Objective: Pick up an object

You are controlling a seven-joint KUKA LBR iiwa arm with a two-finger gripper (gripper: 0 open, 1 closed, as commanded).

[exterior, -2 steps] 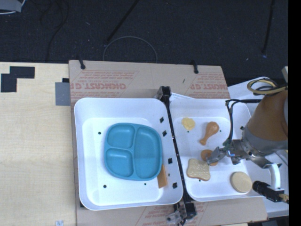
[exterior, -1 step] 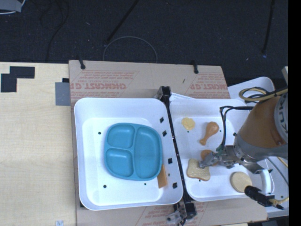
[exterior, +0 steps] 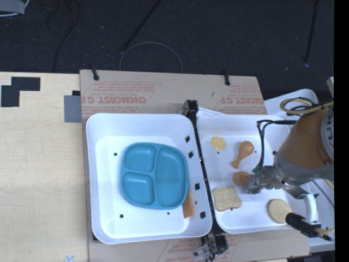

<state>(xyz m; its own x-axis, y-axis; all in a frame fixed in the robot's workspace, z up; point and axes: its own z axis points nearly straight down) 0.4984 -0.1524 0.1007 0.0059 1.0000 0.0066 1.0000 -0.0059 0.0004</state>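
The right bin (exterior: 240, 225) holds several food pieces: a small yellow piece (exterior: 218, 143), a chicken drumstick (exterior: 243, 152), a brown round piece (exterior: 240, 178), a slice of toast (exterior: 226, 198) and a pale round biscuit (exterior: 279, 210). My gripper (exterior: 255, 183) is down in this bin, right beside the brown round piece and just above-right of the toast. The grey arm with its orange band (exterior: 308, 146) comes in from the right and hides the wrist.
The left bin (exterior: 103, 146) holds a blue divided plate (exterior: 154, 175), with a small orange-brown stick (exterior: 188, 206) at its lower right corner. A black divider (exterior: 199, 168) runs between the bins. Cables (exterior: 297, 103) lie at the far right.
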